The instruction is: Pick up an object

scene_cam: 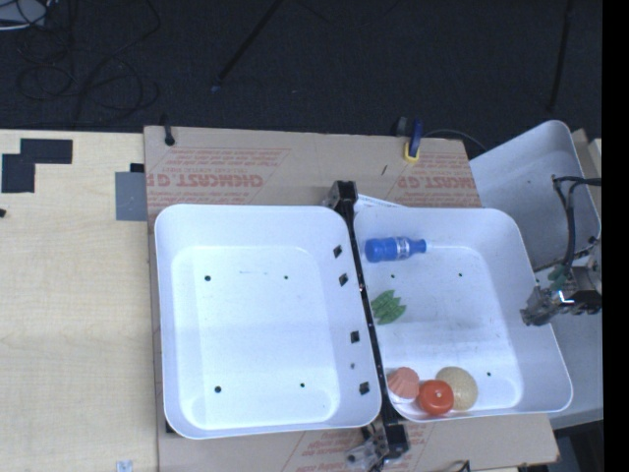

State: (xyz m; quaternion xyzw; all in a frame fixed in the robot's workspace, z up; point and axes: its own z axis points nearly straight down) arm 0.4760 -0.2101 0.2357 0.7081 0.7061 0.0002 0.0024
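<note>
In the right bin (496, 226), at about six o'clock against the near wall, three round things sit together: a pale pink piece (402, 383) touching a red ball (435, 397), which touches a tan ball (458, 386). Toward nine o'clock lies a small green leaf (387, 308). Farther back, at eleven o'clock, a blue bottle (394, 249) lies on its side. The gripper (546, 304) hangs at the bin's three o'clock rim; whether it is clenched or released, I cannot tell.
</note>
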